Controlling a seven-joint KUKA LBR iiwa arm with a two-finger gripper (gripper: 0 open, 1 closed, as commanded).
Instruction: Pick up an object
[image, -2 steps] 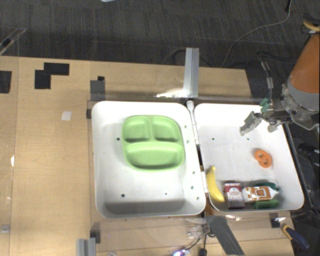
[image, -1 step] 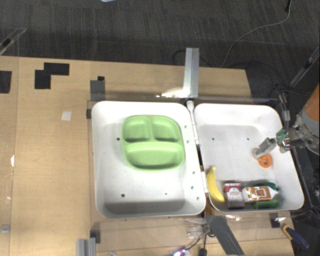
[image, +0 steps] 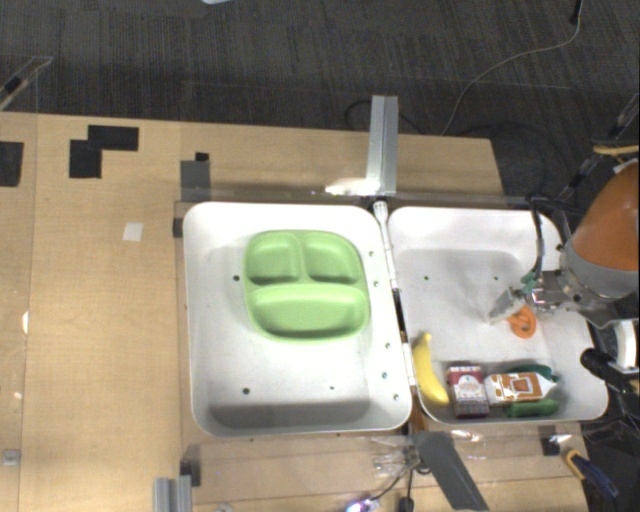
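One camera is fixed above the bench (image: 90, 330) and looks down at a slant, so the dark floor fills the top strip of the frame and the wooden bench top fills the rest. It stands far enough to take in both white bins whole: the left bin (image: 205, 340) sits in the middle of the frame and the right bin (image: 450, 235) at the right of centre. The arm (image: 610, 240) comes in at the right edge, cut off by the frame.
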